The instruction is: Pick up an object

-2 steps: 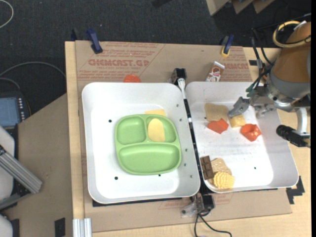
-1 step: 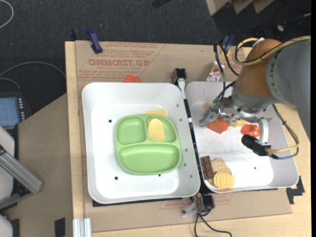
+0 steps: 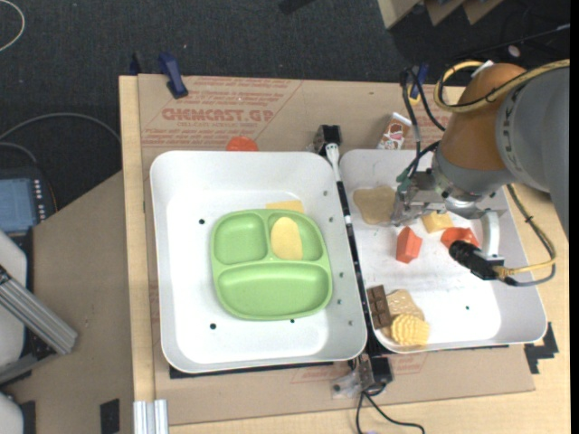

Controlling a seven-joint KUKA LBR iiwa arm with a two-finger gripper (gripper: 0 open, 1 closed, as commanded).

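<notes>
in the right bin (image 3: 507,319), the arm (image 3: 507,125) comes in from the right and sets its gripper (image 3: 418,199) low over the far end, among a cluster of small items. we cannot tell how the gripper is set, since the wrist hides it from above. just under it lie a tan piece (image 3: 372,205), a pale yellow block (image 3: 438,221), a red block (image 3: 409,244) and a red-orange piece (image 3: 459,237). nearer the front corner sit a brown bar (image 3: 378,304) and a ridged yellow piece (image 3: 409,331). the left bin (image 3: 181,324) carries a green tray (image 3: 270,283) with a yellow oval (image 3: 286,238) in its upper right compartment.

we judge this to be the reach or grasp step, with nothing yet lifted clear. the likeliest target is the yellow block or the tan piece, though we cannot say which. next it needs a firm close on one item, then a straight lift clear of its neighbours.
</notes>
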